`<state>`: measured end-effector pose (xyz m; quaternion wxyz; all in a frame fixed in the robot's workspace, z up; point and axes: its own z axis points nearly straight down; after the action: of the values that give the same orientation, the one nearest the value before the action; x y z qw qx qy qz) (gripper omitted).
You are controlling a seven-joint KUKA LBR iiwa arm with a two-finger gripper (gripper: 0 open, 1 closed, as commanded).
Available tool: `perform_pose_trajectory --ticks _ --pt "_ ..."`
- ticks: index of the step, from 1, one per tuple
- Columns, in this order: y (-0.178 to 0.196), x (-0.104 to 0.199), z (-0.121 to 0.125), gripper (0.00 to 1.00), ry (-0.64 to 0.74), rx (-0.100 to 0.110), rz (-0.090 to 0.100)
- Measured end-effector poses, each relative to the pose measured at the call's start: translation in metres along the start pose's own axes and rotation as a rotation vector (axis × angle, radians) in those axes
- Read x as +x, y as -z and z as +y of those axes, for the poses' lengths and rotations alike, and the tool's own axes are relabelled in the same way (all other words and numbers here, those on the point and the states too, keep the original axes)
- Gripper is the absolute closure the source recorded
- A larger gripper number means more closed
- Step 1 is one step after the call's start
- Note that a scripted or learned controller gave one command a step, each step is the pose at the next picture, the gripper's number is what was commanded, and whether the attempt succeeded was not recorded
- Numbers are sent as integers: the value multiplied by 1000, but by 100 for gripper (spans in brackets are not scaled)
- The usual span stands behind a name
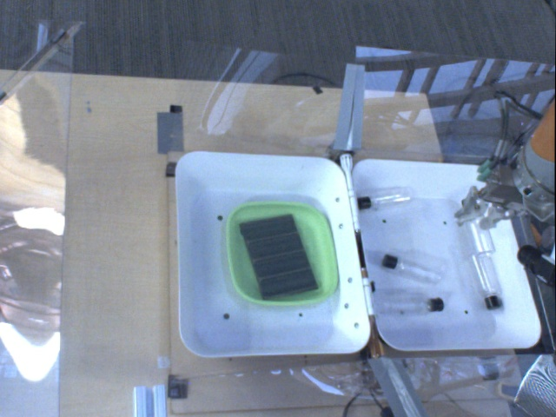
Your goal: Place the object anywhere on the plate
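Clear vials with black caps are the likely objects of the task, and four of them can be made out in the right bin (pixel 521 320). One vial (pixel 385 199) lies at about eleven o'clock in that bin, near its upper left corner. A second vial (pixel 410 268) lies near the bin's middle, slightly toward nine o'clock. A third vial (pixel 415 303), faint against the white, lies at about seven o'clock. A fourth vial (pixel 485 270) lies lengthwise at about three o'clock, its cap pointing toward six o'clock.

The gripper (pixel 483 208) is seen at about two o'clock in the right bin, just above the upper end of the fourth vial. How far the pincer is open cannot be told, and no vial can be confirmed in its hold.

The green plate (pixel 236 233) sits in the middle of the left bin (pixel 195 320), with a dark ribbed block (pixel 278 256) resting on it.

The step in hand is judged to be the pick, not yet the carry. Next, a secure hold on one vial is called for, then a lift over the divider toward nine o'clock and a release onto a bare part of the plate, clear of the block.
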<state>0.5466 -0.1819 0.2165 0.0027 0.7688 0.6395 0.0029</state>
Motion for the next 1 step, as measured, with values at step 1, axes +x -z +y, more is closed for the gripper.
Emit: perform_pose_trajectory --ticks 1 --pt "-32 105 2 100 93 4 0"
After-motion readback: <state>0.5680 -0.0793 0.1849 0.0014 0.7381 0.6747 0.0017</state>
